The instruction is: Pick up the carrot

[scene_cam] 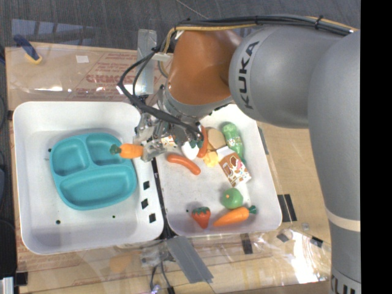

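Over the left bin (27, 182), my fingers (146, 149) pinch the carrot (127, 150) by its blunt end, holding it above the teal tray's (92, 176) right rim, leaves toward the tray. The pick looks done. In the right bin (264, 188) lie a second carrot (234, 216), a sausage (184, 163) and a strawberry (201, 215), none obstructing.

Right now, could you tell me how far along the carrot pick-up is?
Mostly done, it seems: a carrot sits at the gripper, over the right rim of the blue tray in the left bin. Whether it is clamped or lifted is unclear. A second carrot remains in the right bin.
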You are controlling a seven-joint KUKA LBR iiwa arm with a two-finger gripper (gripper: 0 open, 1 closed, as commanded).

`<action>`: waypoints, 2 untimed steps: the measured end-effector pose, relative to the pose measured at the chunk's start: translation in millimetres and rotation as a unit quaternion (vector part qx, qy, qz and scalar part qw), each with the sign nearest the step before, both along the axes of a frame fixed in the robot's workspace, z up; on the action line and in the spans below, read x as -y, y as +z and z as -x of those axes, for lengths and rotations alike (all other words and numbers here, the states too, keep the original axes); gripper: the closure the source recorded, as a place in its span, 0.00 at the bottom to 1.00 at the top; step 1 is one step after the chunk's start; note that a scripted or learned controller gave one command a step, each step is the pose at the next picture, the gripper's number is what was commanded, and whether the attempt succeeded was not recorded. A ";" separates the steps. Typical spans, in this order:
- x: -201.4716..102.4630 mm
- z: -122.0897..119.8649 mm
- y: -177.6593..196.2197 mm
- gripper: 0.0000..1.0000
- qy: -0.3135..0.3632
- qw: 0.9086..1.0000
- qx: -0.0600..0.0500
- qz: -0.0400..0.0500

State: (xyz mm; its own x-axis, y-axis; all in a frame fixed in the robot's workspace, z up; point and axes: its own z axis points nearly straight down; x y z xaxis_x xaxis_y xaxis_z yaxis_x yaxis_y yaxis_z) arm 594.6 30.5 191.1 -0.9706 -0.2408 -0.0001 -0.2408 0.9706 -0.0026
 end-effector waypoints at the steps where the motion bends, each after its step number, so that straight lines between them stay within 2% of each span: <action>1: -35.5 62.4 -0.5 1.00 0.050 0.999 -0.001 -0.001; 2: -7.5 78.8 -1.1 1.00 0.197 0.980 -0.003 -0.001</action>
State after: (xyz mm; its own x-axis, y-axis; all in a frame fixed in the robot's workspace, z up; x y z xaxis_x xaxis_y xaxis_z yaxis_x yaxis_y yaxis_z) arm 515.8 37.9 190.1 -0.8026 -0.5965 0.0035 -0.5965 0.8026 0.0017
